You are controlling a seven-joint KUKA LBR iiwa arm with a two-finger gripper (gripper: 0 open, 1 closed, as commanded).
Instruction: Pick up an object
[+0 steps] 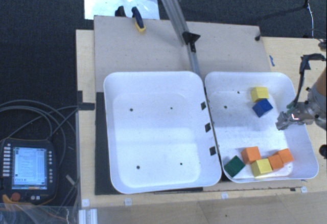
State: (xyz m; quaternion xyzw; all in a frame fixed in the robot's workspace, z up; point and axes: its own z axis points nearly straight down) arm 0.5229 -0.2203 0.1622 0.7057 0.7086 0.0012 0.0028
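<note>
Two white bins (158, 82) sit side by side. Seven blocks in all: two yellow blocks (259, 93), what look like three orange blocks (250, 154), one blue block (262, 108), and one green block (234, 165).

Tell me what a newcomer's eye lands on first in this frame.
The coloured blocks in the right bin: a yellow block touching a blue block near the back, and a green, orange and yellow cluster along the front wall. The gripper hangs at that bin's right side.
</note>
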